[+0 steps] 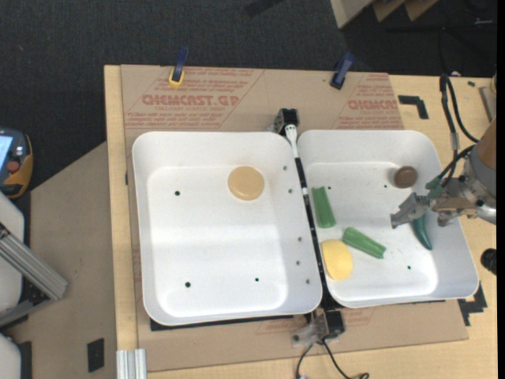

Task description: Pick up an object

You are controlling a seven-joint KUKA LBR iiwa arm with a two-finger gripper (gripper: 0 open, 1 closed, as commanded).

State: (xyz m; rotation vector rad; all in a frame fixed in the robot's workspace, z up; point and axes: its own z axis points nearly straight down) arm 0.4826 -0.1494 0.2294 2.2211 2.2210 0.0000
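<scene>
- Far left, I see a blue and orange device [14, 161] at the frame's edge, off the tabletop [118, 235], with a grey metal rail [28, 260] slanting below it.
- Along the tabletop's far edge, a blue and yellow clamp [178, 69] pins the brown cardboard sheet [193, 97] that carries red print.
- The left bin [150, 235] holds a single item: a round tan disc [246, 183], lying flat in the far half, nearer the divider than the left wall.
- Between the two bins I see black clips, one at the far end [286, 120] and one at the near end [327, 324], where cables trail off.
- A blue clamp [342, 70] sits on the far edge above the right bin [363, 140].
- In the right bin, a light green stick [323, 206] lies just beside the divider, running near to far.
- A yellow lemon-shaped piece [338, 260] lies nearer me, close to the divider, with a darker green block [364, 242] just beside it, angled across the floor.
- A small brown round object [405, 177] rests near the far right of that bin.
- The gripper [417, 218] hangs low over the right side of the right bin, and I see a dark teal curved object [424, 231] between its fingers, so I read it as clamped on that piece.
- The grey arm [483, 168] enters from the right edge.
</scene>
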